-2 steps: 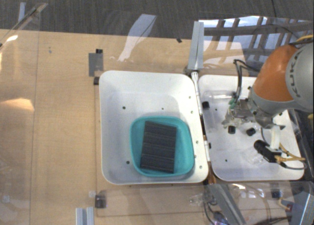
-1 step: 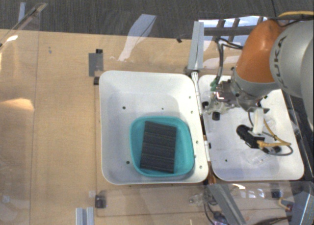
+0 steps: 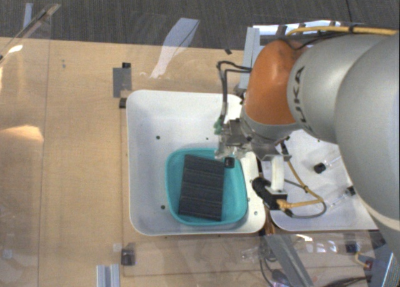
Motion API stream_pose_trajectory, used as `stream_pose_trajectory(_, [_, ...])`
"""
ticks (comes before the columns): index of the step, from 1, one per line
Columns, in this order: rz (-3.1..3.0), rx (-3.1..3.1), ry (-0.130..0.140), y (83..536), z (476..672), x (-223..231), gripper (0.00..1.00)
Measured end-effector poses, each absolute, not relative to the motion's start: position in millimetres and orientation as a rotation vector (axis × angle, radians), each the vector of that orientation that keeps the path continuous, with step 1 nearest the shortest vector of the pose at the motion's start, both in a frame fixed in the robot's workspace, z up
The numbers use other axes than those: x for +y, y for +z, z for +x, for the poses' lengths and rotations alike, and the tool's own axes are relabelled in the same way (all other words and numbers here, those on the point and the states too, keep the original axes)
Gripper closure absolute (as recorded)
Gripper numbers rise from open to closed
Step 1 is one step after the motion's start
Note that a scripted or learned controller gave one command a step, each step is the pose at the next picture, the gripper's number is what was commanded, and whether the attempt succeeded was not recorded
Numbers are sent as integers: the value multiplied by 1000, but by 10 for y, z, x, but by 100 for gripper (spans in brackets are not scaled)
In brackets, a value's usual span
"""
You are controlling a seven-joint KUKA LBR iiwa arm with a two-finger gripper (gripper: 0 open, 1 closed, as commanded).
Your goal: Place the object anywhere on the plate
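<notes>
End effector [image 3: 226, 152], grip state unclear, hovers at ridged dark rectangular block [image 3: 202, 187] on glossy teal plate [image 3: 237, 199].

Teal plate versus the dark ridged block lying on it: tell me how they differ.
The teal plate is bright turquoise with a smooth surface and rounded corners; the dark ridged block is charcoal, with ribs across its top and sharp corners. The plate is the larger and rests on the left bin floor, while the block lies wholly within the plate's rim. Both are roughly rectangular and lie flat.
</notes>
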State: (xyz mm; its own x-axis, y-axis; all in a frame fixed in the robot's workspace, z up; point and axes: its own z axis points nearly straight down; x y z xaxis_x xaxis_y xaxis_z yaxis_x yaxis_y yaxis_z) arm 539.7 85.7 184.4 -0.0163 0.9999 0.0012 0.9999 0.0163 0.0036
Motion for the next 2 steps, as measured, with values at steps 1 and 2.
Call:
stream_pose_trajectory(1, [2203, 2237, 6, 1845, 5398, 853, 0])
stream_pose_trajectory(2, [2404, 2010, 13, 3207, 5806, -79, 0])
